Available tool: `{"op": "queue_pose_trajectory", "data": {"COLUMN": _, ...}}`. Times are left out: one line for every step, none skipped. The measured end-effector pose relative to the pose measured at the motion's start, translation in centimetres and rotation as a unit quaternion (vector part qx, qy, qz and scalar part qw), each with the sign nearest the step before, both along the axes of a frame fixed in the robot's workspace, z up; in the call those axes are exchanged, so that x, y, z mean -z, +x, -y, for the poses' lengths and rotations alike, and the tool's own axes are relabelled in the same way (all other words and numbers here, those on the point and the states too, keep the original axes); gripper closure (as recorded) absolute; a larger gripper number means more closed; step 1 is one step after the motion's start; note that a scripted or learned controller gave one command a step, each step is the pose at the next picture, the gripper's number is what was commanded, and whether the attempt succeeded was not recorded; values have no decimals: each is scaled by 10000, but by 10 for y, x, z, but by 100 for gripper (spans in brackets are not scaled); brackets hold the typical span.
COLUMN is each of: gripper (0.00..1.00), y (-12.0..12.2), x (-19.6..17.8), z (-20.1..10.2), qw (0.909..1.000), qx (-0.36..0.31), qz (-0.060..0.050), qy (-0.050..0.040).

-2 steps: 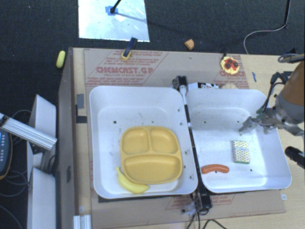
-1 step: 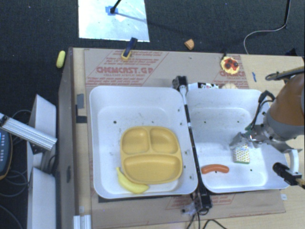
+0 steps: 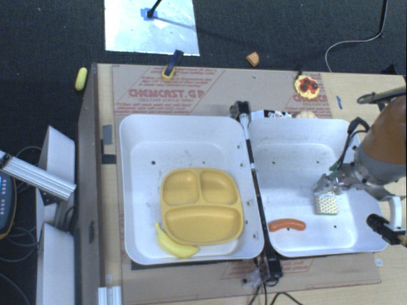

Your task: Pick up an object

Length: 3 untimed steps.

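Overhead, claw [image 3: 328, 188] just above a pale block [image 3: 326, 203], grip state unclear.

Even, cool overhead light; the white bins [image 3: 191, 138] glare slightly and cast soft shadows. The picture is low-resolution and a little soft, and the dark floor [image 3: 44, 24] looks grainy.

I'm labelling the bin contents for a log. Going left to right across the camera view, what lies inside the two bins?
Banana → yellow divided plate → hot dog → small patterned block, beside the claw.
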<state>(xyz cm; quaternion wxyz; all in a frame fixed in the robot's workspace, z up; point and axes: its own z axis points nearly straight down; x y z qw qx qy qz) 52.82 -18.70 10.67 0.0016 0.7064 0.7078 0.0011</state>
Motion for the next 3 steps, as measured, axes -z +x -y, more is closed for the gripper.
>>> {"op": "queue_pose_trajectory", "data": {"gripper": 100, "y": -13, "x": -57, "z": -13, "qw": 10000, "qx": -8, "qz": -1, "qy": -2}}
{"op": "queue_pose_trajectory", "data": {"gripper": 100, "y": 36, "x": -90, "z": -43, "qw": 10000, "qx": -8, "qz": -4, "qy": 2}}
{"op": "queue_pose_trajectory", "data": {"gripper": 100, "y": 98, "x": -77, "z": -115, "qw": 10000, "qx": -18, "qz": -8, "qy": 10}}
